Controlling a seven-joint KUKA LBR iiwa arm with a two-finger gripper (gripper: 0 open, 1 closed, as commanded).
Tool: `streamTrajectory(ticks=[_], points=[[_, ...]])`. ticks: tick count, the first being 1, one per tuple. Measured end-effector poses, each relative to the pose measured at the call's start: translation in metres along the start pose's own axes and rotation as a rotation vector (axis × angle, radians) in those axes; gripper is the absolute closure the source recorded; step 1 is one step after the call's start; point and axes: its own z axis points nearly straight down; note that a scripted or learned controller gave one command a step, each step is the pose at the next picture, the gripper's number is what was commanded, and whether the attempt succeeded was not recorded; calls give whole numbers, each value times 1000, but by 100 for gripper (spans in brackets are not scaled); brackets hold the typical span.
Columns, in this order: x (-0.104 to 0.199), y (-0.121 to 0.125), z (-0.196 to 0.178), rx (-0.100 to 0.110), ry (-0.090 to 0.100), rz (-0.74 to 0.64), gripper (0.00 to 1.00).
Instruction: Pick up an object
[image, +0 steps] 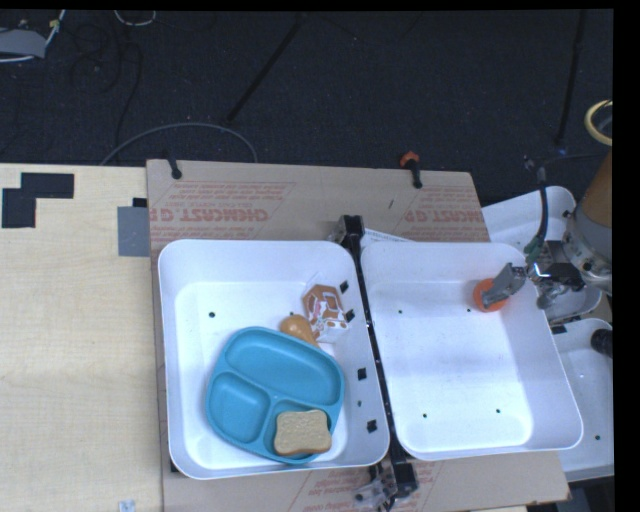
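Orange and small, the rounded object (490, 294) lies near the far right corner of the right bin (470, 420), touching the tip of the gripper (512, 282), which reaches in over the bin's right wall. It looks light and smooth, likely to skid on the white plastic, so a pinch across its middle seems safest. Left bin (185, 400): blue divided tray (265, 385) carrying a tan sponge-like block (302, 432).

Bench (60, 330) w/ cardboard sheet (300, 205), prob. under two white bins (185, 300).
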Motion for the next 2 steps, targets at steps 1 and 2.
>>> streamTrajectory(ticks=[1, 2], points=[[0, 3, -7, -13, -3, -2, 0], [3, 1, 36, -9, -2, -2, 0]])
